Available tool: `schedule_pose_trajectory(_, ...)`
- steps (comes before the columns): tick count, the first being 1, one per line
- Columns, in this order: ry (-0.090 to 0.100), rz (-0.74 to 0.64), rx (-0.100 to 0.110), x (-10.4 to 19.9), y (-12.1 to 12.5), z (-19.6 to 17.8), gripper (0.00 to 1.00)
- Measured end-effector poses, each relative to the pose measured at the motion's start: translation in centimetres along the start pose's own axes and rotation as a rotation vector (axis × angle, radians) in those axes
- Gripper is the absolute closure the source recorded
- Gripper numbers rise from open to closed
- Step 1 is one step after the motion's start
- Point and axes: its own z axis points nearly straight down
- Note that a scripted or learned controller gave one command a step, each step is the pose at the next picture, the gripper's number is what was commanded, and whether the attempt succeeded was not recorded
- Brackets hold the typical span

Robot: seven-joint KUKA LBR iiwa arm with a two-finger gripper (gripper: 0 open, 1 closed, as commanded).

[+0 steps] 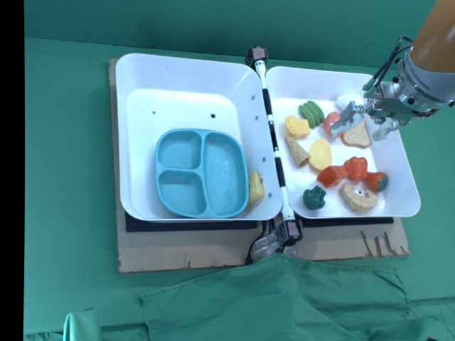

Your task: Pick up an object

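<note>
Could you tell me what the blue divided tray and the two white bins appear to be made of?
The blue divided tray looks like moulded plastic with a smooth, slightly glossy finish: uniform colour, rounded compartment walls, soft highlights. The left bin and the right bin look like thin white plastic, smooth and semi-matte, with rounded corners and rolled rims. Only appearance supports this.

So here's my count from the overhead cam. I've got two white bins: the left bin [135, 84] and the right bin [398, 190]. Left one has one blue divided plate [202, 172] and one yellow piece [255, 187] tucked beside it. Right one is the toy food pile, I count roughly ten: one green pod thing [311, 111], three yellowish pieces [297, 126], three red-orange ones [355, 168], one dark green piece [313, 198], two bread-looking slices [357, 199]. One cloth [284, 297] sits in front.
</note>
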Motion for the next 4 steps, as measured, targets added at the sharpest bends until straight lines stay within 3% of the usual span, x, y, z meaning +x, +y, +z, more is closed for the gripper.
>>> schedule_pose_trajectory(1,-0.001,0.009,0.008,-7.1,-3.1,7.2,0.00)
schedule_pose_trajectory(2,-0.003,-0.004,-0.007,-7.6,7.1,5.5,0.00)
schedule_pose_trajectory(3,-0.004,-0.005,-0.006,-7.4,17.1,8.3,0.00)
schedule_pose_trajectory(4,-0.003,-0.001,-0.001,-7.6,16.7,8.1,0.00)
